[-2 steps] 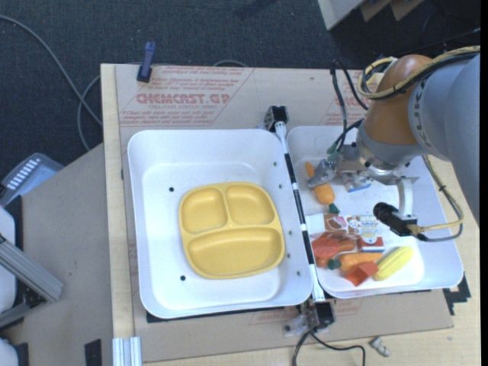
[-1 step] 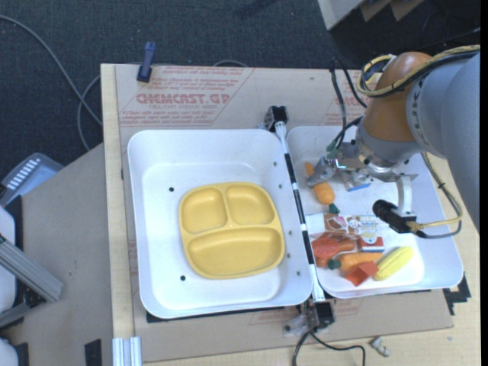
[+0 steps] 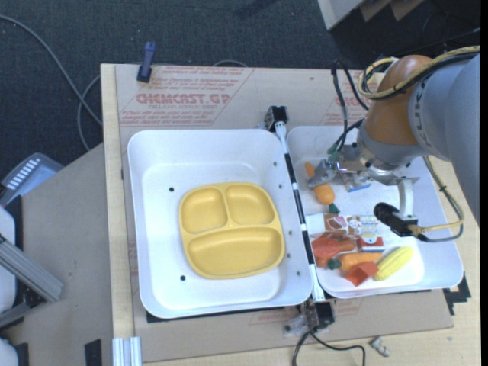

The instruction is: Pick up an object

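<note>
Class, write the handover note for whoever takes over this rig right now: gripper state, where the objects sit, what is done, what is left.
Gripper: low in the right bin, at its upper left; whether the jaws are open or shut cannot be told, and nothing is visibly held.
Objects: a small orange piece just below the gripper; toy foods heaped at the bin's front, including a yellow corn cob.
Left bin: a yellow divided plate.
Done: the arm is at the objects.
Left: grasp and lift one.

Robotics lab — bench (image 3: 191,97), 2 bins (image 3: 152,158), cables (image 3: 53,59)
</note>
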Motion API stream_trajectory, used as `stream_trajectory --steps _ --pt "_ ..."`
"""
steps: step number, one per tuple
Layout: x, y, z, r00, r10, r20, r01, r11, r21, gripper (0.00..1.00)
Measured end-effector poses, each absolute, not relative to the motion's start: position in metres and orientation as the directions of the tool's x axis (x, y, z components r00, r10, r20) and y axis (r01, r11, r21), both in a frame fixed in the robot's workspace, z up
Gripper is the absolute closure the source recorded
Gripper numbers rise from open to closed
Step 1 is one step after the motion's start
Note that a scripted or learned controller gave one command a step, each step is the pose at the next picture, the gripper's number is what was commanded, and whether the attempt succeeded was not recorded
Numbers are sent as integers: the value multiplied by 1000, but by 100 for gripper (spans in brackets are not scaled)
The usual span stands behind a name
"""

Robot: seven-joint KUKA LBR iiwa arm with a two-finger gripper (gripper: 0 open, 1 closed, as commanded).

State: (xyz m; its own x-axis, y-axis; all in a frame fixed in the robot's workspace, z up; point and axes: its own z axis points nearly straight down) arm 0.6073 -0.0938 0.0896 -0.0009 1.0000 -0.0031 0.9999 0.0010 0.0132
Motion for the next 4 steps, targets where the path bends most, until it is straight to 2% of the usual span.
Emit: stream_trajectory --steps 4 --pt "610 -96 89 -1 1000 -1 1000 1 9 0"
